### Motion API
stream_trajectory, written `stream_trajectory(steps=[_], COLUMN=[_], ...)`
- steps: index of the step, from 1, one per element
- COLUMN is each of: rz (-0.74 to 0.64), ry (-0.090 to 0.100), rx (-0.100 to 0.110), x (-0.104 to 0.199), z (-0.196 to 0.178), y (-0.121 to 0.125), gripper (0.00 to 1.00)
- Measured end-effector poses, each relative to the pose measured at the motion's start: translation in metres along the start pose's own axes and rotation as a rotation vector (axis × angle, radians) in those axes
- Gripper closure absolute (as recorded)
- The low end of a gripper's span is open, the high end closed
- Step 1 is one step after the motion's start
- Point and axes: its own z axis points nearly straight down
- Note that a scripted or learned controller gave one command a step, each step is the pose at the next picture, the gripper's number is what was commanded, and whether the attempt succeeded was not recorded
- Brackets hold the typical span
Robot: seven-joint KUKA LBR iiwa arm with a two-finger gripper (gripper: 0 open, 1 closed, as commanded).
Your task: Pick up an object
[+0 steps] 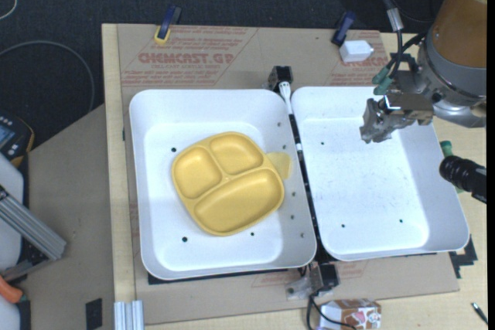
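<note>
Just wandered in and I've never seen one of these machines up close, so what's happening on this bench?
A robot arm reaching in from the right is meant to pick something up. Its gripper hangs over the right bin, with nothing visibly between its fingers. The one thing to grab, a yellow divided plate, lies flat in the left bin, apart from the gripper.

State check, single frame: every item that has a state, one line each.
yellow divided plate: lying flat in the left bin, right side up, its three compartments bare
left bin: holds the yellow divided plate
right bin: white floor showing, gripper over its upper part
gripper: over the right bin's upper part, nothing seen between its fingers; open or shut not readable
</note>
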Motion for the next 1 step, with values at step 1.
stream_trajectory(steps=[1], rz=[-0.003], ry=[0.001], rx=[-0.01], x=[0.0721], z=[-0.0231], y=[0.0006], gripper=[1.0])
